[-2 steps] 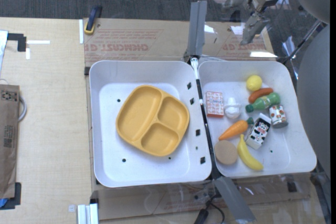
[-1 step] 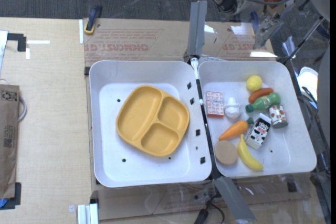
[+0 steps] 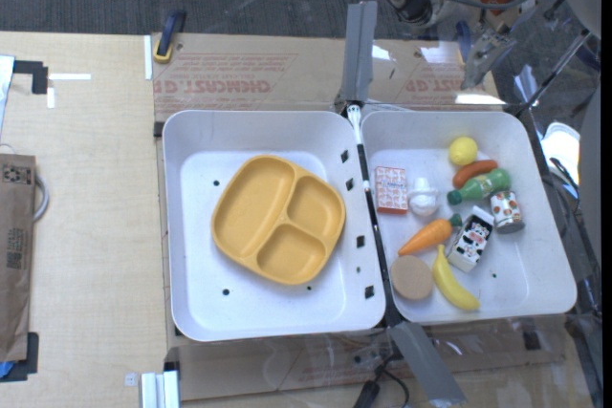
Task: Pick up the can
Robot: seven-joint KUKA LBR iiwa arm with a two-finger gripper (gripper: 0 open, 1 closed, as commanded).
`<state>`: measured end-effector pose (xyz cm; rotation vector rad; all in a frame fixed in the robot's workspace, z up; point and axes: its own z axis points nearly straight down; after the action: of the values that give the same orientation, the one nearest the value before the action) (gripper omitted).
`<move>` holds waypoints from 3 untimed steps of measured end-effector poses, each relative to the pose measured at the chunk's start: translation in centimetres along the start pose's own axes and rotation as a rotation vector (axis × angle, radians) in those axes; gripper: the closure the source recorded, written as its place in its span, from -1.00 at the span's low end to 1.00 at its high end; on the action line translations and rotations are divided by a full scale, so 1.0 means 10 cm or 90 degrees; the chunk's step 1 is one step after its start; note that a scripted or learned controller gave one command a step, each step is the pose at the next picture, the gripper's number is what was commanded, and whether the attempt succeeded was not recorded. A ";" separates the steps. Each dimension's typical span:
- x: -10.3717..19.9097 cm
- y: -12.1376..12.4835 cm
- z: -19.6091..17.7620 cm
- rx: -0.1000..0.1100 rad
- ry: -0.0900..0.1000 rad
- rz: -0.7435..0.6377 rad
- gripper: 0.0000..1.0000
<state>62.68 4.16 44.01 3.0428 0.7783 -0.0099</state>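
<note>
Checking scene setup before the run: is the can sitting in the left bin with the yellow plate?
No. The can lies in the right bin, near its right wall beside the green bottle; the left bin holds the yellow divided plate.

Yellow tray (image 3: 277,221) — left bin (image 3: 182,234), can (image 3: 506,210) — right bin (image 3: 545,244)

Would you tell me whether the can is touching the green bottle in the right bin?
Cannot tell. In the camera view the can sits right beside the green bottle's base with no clear gap between them, but the slanted angle leaves real contact unconfirmed.
</note>
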 end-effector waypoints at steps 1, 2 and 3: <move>0.08 -0.89 -0.01 -0.001 0.002 0.193 -1.00; 0.68 -1.42 -0.01 -0.001 0.003 0.194 -1.00; 0.00 -2.13 1.28 -0.002 0.001 0.102 -1.00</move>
<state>52.35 22.85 31.24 3.0931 0.5313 -0.0058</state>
